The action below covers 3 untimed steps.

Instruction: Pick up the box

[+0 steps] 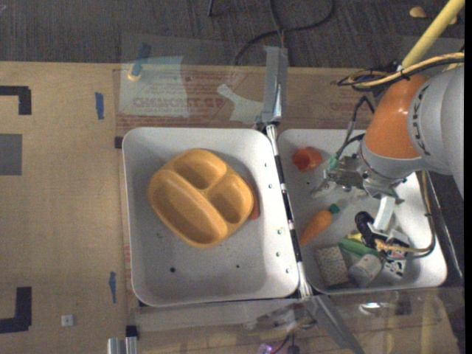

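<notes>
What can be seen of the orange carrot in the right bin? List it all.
The carrot is a small orange toy, plastic by its look, tapered, with a tiny green stub at its upper right end. It lies flat on the floor of the right bin, slanted, its thin tip pointing down-left toward the divider between the bins. It sits below the red item and above the speckled grey block, apart from both. The gripper hangs up-right of it, not touching.
</notes>
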Available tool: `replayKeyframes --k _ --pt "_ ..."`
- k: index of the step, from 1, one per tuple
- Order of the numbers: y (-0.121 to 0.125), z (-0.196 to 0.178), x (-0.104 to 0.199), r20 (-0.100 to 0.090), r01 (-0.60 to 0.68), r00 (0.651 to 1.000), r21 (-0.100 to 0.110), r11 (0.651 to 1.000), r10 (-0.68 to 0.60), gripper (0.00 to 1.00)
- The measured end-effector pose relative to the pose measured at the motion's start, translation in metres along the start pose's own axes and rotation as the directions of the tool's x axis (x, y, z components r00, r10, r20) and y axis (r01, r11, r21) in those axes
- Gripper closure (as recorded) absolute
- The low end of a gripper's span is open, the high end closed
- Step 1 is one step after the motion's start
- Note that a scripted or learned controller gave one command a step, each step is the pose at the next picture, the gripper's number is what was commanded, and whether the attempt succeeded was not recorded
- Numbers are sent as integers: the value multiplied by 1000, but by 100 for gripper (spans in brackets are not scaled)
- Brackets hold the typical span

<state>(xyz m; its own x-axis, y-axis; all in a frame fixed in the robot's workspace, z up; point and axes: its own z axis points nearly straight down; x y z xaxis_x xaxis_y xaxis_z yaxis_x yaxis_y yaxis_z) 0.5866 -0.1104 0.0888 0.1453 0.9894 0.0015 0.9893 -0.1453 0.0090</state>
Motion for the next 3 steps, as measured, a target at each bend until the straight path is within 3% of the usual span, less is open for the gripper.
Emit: replayKeyframes --k 1,2,3 --pt "60 -82 -76 3 -29 1000 6 1000 29 0" --pt "18 -28 6 1 -55 998 11 998 55 0" --pt "18 -28 6 1 -55 998 10 998 55 0"
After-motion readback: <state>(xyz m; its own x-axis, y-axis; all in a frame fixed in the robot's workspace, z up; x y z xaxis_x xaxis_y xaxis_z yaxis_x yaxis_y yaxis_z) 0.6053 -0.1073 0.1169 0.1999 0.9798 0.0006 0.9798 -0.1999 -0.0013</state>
